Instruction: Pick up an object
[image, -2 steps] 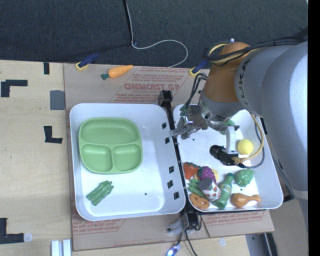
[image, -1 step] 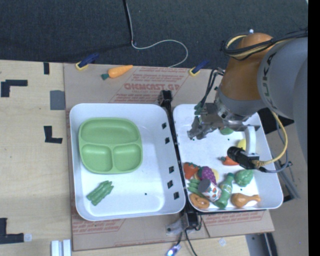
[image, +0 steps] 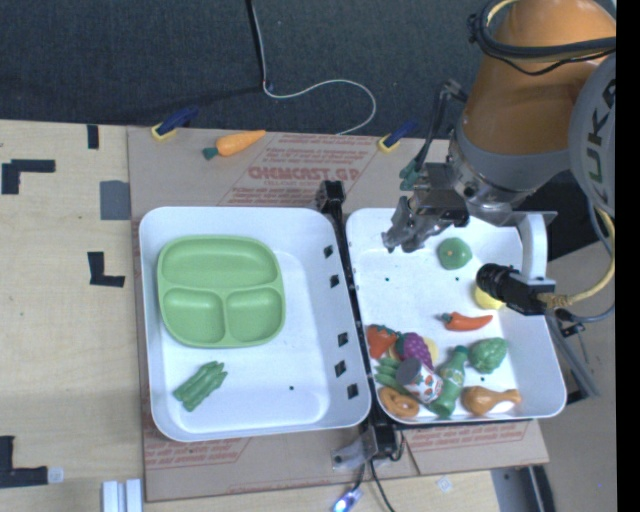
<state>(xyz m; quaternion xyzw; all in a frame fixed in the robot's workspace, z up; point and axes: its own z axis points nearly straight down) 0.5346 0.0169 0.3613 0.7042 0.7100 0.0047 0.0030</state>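
**Operator:** While I hold the arm over the right-hand shallow white bin (image: 535, 330), the end effector (image: 408, 232) hangs above that bin's bare far-left corner. I cannot tell whether it is spread or pressed together, and I see nothing pinched in it.

**Spotter:** Where are your candidates?

**Operator:** The small green round toy (image: 455, 252) lies just beside the end effector, on its right. The red chili-shaped toy (image: 467, 321) sits nearer the middle, and the rest are heaped along the near edge: a purple grape bunch (image: 414, 348), a green bottle (image: 451, 378), a brown drumstick-shaped toy (image: 490, 401).

**Spotter:** Risks?

**Operator:** I judge that descending straight down here meets only bare floor. The round toy could roll away if a finger clips its side. In the heap, pieces touch, so a closure might snag two or shove them against the wall.

**Spotter:** And the left bin?

**Operator:** A green divided plastic tray (image: 221, 290) and a green asparagus bundle (image: 201, 384), well apart from the arm.
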